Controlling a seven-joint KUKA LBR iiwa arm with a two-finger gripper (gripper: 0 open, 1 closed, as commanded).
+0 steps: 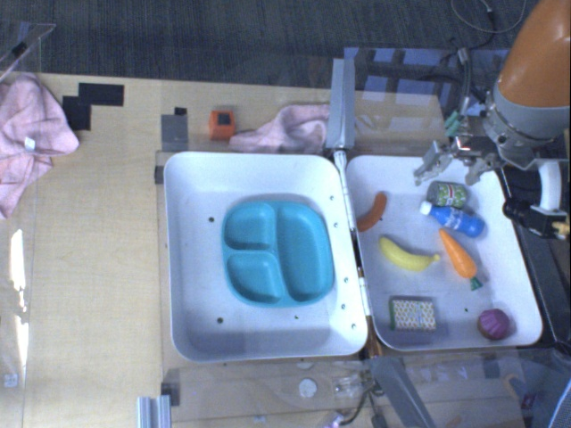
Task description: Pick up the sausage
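Overhead, we see the sausage lying tilted near the left wall of the right bin, toward its far left corner, with nothing touching it. We find the gripper over that bin's far edge, fingers spread and holding nothing (a green can lies just below it), while a banana rests near the bin's middle.

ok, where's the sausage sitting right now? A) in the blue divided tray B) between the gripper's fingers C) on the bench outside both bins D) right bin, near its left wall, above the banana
D: the sausage lies on the floor of the right bin by its left wall, just above the banana, apart from the gripper.
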